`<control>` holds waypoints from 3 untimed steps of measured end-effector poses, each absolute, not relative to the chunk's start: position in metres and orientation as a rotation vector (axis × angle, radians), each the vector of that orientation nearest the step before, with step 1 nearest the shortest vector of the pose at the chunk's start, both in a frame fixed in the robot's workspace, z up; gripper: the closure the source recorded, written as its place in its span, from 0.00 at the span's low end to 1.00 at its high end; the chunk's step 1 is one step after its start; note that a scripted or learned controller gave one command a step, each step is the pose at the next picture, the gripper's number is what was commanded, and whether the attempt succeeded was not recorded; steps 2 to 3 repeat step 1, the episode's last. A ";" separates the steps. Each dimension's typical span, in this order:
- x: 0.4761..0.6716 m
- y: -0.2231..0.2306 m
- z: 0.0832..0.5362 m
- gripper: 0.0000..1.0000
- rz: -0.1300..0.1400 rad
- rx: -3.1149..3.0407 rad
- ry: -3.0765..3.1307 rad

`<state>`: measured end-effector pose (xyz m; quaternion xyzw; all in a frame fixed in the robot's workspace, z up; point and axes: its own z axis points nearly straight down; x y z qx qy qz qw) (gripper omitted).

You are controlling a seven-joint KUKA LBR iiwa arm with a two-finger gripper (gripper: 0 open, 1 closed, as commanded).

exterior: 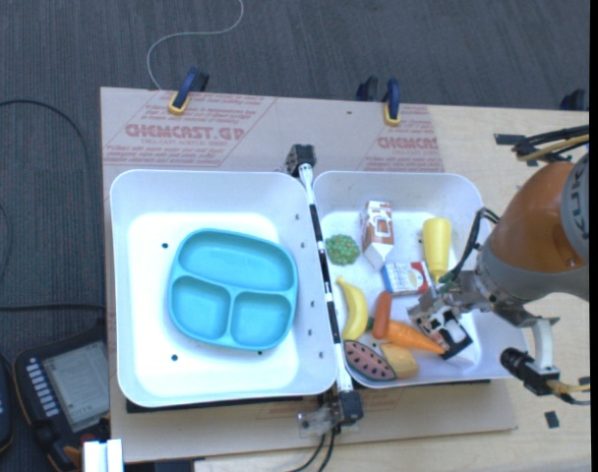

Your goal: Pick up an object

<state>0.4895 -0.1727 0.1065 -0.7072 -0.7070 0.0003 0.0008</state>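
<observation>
Reading roughly "CHEMCAST GP", red print marks the board [186, 132] behind both bins.

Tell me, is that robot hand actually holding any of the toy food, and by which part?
It cannot be told. The hand sits low in the right bin, just above the carrot, but the view doesn't show anything between its tips.
</observation>
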 end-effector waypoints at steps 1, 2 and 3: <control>0.484 -0.072 0.197 1.00 0.002 -2.217 -2.223; 0.484 -0.072 0.197 1.00 0.002 -2.217 -2.223; 0.484 -0.072 0.197 1.00 0.002 -2.217 -2.223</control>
